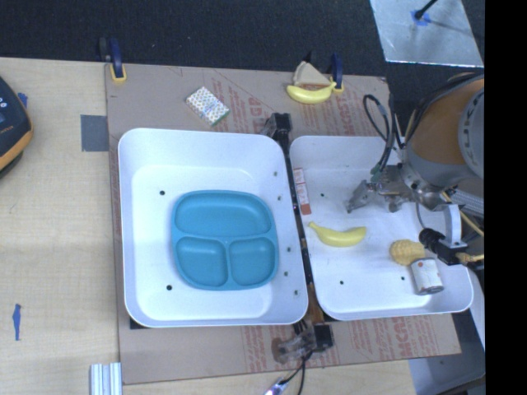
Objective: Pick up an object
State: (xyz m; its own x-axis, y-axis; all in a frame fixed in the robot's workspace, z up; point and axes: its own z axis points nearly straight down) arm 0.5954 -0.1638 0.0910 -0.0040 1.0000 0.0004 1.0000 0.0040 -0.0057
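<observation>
Approach step, nothing grasped: gripper (pixel 366 197) hanging released over the right bin (pixel 329 159), banana (pixel 338 235) lying just toward seven o'clock, likely calling for descent there next.

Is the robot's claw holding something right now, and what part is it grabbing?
Nothing is held. The gripper hangs over bare floor of the right bin, with nothing between its fingers. The banana lies apart from it, below.

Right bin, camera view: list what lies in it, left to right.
Banana → gripper → yellowish lumpy object → small white and red cylinder.
</observation>
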